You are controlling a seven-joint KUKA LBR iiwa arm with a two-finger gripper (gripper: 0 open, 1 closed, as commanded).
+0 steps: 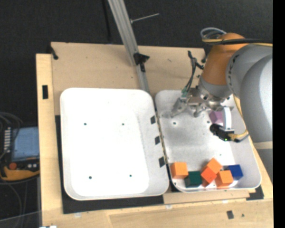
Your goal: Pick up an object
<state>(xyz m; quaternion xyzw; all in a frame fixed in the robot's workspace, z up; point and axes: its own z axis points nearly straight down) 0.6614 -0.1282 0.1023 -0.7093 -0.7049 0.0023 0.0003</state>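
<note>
My gripper (185, 111) hangs over the far end of the right bin (192, 141), below the orange wrist band. Its fingers look spread, so it is open, and nothing sits between them. A purple block (217, 116) lies just to the right of it, partly hidden by the wrist and cable. Along the bin's near edge lie an orange block (179, 169), a dark green block (194, 179), a red-orange block (210, 171), another orange block (223, 178) and a blue block (235, 171). All of these are well apart from the gripper.
The left bin (109, 141) stands beside the right one, separated by a ridge with black clips (157, 139). A slanted metal rail (128, 37) crosses the bench's far side. The grey arm (254, 94) covers the right bin's right edge.
</note>
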